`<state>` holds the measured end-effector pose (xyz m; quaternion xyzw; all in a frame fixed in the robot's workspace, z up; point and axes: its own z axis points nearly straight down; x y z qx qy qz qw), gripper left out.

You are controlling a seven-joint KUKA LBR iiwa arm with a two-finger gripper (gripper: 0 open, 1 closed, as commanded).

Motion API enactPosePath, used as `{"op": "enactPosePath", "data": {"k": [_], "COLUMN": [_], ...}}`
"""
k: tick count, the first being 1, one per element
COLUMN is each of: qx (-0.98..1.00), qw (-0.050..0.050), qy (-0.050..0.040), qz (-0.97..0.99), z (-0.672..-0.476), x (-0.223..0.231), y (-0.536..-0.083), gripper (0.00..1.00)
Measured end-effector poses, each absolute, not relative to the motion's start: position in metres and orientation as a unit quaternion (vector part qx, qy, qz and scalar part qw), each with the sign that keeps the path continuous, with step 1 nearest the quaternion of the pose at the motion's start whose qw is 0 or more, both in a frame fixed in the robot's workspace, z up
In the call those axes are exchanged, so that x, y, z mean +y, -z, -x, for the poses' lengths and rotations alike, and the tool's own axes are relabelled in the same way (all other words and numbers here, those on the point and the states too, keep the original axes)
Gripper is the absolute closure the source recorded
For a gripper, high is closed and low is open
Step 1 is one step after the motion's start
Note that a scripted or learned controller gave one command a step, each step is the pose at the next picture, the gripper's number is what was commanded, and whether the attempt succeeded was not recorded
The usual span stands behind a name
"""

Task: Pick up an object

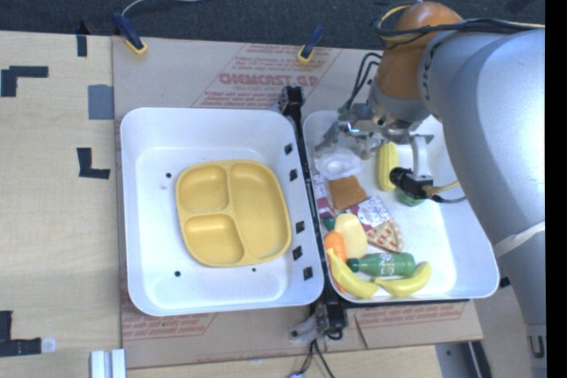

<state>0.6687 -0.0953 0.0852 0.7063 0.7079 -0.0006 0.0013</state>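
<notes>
My gripper (353, 130) hangs low over the back left part of the right bin (461, 235), under the orange band of the arm. Just in front of it lies a clear plastic piece (337, 163), then a brown square (347, 190). To its right a yellow corn-like piece (387, 165) lies next to a small green item (410, 193). Further forward are a pizza slice (386, 235), a white packet (372, 211), a pale yellow block (350, 231), a green bottle (386, 264) and two bananas (353, 280) (411, 279). Nothing shows as held.
The left bin (146, 190) holds a yellow divided plate (232, 212). A black divider (301, 190) runs between the bins. The grey arm covers the right side of the view. Yellow clamps (131, 38) (310, 49) sit at the bench's back edge.
</notes>
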Motion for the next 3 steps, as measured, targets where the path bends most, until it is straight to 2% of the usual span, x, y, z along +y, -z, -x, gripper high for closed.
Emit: {"op": "enactPosePath", "data": {"k": [1, 2, 3], "qx": [0.708, 0.708, 0.707], "qw": [0.005, 0.002, 0.002], "qy": [-0.0005, 0.0013, 0.0004], "qz": [-0.706, -0.706, -0.707], "z": [-0.671, -0.669, -0.669], "x": [-0.097, -0.096, -0.152], "y": [-0.098, -0.095, -0.086], "gripper": [1.00, 0.00, 0.00]}}
